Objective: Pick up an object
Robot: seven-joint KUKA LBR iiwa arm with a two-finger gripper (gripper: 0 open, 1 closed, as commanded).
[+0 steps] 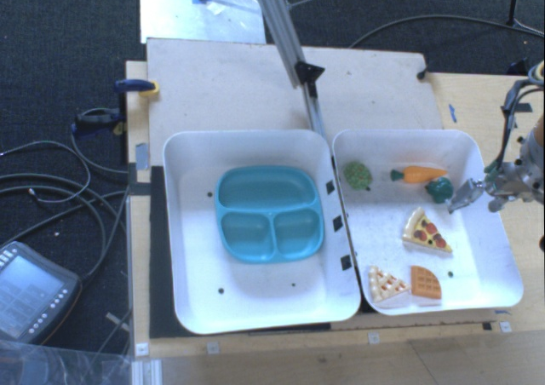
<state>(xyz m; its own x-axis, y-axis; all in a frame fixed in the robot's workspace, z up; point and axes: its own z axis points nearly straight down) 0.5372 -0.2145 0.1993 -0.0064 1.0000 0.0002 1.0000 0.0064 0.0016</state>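
Observation:
The right white bin [481,266] holds several toy foods: a lumpy green ball [358,175], an orange carrot [419,175], a dark green piece [439,189], a pizza slice [426,232], a pale wedge [387,284] and an orange square piece [426,283]. My gripper [468,195] reaches in over the bin's right rim, low and just to the right of the dark green piece. Nothing is seen held in it. The arm's wrist sits at the view's right edge.
The left white bin [194,204] carries a blue divided plate [269,213]. A slanted metal pole [285,30] crosses from the top down to the gap between the bins. Cables and a handheld pendant [30,290] lie on the floor at left.

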